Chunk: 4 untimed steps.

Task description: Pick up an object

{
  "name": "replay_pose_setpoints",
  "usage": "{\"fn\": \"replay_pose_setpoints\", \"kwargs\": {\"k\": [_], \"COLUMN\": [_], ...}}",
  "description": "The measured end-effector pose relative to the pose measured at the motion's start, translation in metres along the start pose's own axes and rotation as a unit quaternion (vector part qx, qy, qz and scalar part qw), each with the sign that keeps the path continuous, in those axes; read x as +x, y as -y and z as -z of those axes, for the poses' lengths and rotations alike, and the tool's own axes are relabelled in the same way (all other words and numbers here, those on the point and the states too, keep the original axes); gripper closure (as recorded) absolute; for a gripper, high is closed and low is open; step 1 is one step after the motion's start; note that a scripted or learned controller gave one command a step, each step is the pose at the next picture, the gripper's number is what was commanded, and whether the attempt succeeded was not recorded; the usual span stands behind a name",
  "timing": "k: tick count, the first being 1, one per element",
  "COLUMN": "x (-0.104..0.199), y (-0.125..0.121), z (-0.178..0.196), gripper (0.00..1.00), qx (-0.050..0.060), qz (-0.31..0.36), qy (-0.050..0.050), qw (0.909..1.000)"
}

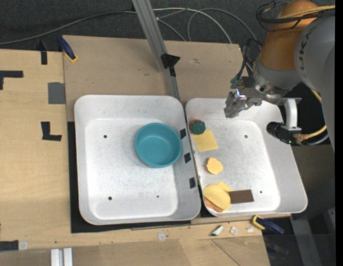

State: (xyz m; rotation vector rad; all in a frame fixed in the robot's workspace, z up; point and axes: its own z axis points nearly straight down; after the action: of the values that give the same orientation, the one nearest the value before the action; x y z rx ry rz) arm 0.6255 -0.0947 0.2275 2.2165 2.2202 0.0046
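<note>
Though near pincer (231, 111), teal lump (199, 127) unobstructed

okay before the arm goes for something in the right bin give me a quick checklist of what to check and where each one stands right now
1. Gripper carries nothing: ok, nothing shows at its tip.
2. Finger opening: cannot tell, too small and dark.
3. Targets in the right bin: ok. Green ball, yellow square, small yellow piece, brown block and a yellow piece at the front.
4. Gripper above a target: not ok, it sits by the bin's back rim, off from the items.
5. Spacing for a clean grasp: not ok for the ball, which touches the square near the wall; the small yellow piece lies apart.
6. Blue bowl out of the way: ok, in the left bin.
</note>
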Motion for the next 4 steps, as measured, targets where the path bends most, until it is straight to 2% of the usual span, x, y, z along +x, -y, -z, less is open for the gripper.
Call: {"fn": "replay_pose_setpoints", "kwargs": {"k": [1, 2, 4], "x": [-0.003, -0.003, 0.08], "y": [0.0, 0.0, 0.029], "z": [0.043, 0.063, 0.043], "gripper": [1.0, 1.0, 1.0], "qx": [0.001, 0.002, 0.004], "qz": [0.0, 0.0, 0.002], "qy": [0.0, -0.001, -0.001], "qw": [1.0, 1.0, 1.0]}}
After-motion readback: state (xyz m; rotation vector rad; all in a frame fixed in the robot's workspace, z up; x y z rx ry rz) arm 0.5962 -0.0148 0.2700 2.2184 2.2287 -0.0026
